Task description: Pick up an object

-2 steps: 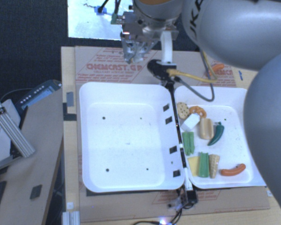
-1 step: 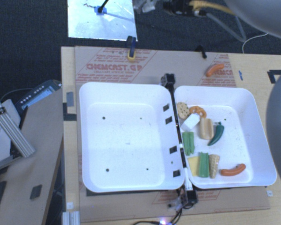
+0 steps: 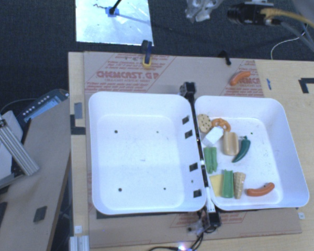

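The right bin holds several toy foods along its left side: a round cracker, an orange pretzel, a white block, a tan bread piece, a dark green pepper, a green pod, a yellow wedge, a green cucumber, a cone and an orange sausage. My gripper hangs high at the top of the view, beyond the bench's far edge and well away from every item.
The left bin sits beside the right one, with black clips along their shared edge. Another orange sausage lies on the bench behind the right bin. A yellow-and-blue clamp and a shiny metal sheet are at the back left.
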Robot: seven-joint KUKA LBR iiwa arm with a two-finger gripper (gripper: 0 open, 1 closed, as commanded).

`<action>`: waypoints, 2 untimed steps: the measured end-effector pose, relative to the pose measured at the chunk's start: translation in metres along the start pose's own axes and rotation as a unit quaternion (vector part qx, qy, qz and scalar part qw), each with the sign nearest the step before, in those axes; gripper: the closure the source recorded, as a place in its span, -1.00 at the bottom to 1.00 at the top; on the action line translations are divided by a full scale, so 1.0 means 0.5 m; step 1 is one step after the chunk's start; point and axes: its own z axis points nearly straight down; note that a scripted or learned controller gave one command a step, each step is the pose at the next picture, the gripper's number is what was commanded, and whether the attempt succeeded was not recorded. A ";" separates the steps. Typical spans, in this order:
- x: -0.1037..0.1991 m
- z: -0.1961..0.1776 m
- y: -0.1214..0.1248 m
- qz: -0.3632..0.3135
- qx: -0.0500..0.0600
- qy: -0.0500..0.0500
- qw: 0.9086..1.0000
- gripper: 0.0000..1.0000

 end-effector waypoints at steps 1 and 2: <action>0.043 0.309 -0.122 -0.005 0.009 -0.001 1.000 1.00; 0.016 0.065 0.004 -0.003 -0.007 0.001 1.000 1.00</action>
